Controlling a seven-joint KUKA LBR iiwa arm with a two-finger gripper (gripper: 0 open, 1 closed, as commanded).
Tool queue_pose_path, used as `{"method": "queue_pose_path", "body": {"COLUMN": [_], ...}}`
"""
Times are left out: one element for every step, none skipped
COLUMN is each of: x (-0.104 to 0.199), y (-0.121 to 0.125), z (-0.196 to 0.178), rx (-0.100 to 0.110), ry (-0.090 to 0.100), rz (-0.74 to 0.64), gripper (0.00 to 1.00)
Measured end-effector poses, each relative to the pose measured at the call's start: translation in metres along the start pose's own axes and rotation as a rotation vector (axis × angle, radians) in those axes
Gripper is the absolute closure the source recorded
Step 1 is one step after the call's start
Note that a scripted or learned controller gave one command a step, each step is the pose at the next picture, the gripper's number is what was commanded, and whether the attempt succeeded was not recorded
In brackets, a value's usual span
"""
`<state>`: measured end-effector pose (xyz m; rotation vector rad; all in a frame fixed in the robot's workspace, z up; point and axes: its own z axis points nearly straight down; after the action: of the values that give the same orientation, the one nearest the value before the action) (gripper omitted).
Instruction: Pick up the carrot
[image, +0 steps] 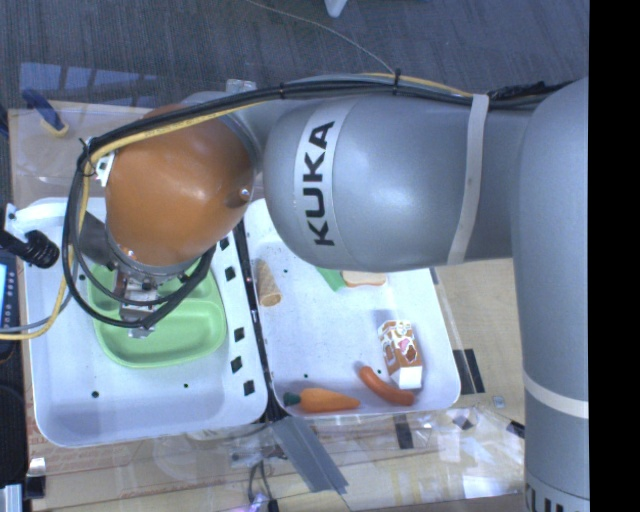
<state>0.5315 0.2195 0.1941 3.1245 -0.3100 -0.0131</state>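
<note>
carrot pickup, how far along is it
Nothing looks done yet: the carrot lies on the floor of the right bin, near its front edge, beside a sausage. In hand: the arm's wrist hangs over the green tray in the left bin. Left: cross over, grasp, lift.

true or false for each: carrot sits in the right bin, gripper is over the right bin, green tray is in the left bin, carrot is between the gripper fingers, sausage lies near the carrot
1. The orange carrot lies in the right white bin. True.
2. The gripper is over the right bin. False: it hangs over the left white bin.
3. The light green plastic tray sits in the left bin. True.
4. The carrot is between the gripper's fingers. False: it lies apart, in the other bin.
5. The reddish-orange sausage lies near the carrot. True.
</note>
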Motion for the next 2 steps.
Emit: {"method": "queue_pose_path", "body": {"x": [-0.0005,-0.001], "y": [-0.0014,-0.003], "z": [-0.0092,-0.0184], "rx": [0.0,0.001], "ry": [-0.003,-0.006], "rz": [-0.001,-0.002], "gripper": [1.0,1.0]}}
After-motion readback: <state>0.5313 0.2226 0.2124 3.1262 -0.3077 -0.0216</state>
